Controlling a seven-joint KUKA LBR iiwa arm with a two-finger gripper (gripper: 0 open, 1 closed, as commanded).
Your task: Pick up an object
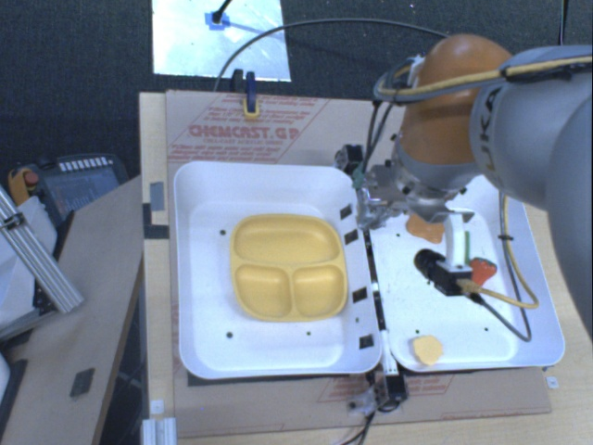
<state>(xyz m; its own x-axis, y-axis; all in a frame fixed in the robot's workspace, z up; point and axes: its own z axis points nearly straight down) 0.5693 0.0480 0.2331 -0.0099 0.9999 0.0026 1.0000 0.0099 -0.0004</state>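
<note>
**End effector at the seam between the bins, grip unreadable**

Closest to me on the feed, a small yellow disc (427, 349) lies flat near the front edge of the right bin (519, 334), well apart from everything else.

Across the divider, the left bin (199, 327) holds a yellow plate (288, 265) with three compartments. It sits upright in the middle of the bin floor.

Further back in the right bin, a red piece (482, 270) with a bit of green on it rests around mid-bin. Just behind it and to its left, an orange piece (422, 228) lies partly hidden under the wrist. Any of these could be the thing to pick up, and all of them are lying in the bins.

The end effector (374, 206) sits at the far end of the strip where the two bins meet, beside the orange piece. From this angle I cannot tell whether it is spread or pressed together, and I see nothing pinched in it. The grey arm (533, 128) with its orange band comes in above it from the right.

Beyond the bins, a cardboard sheet (243, 130) lies on the counter (153, 160).
</note>
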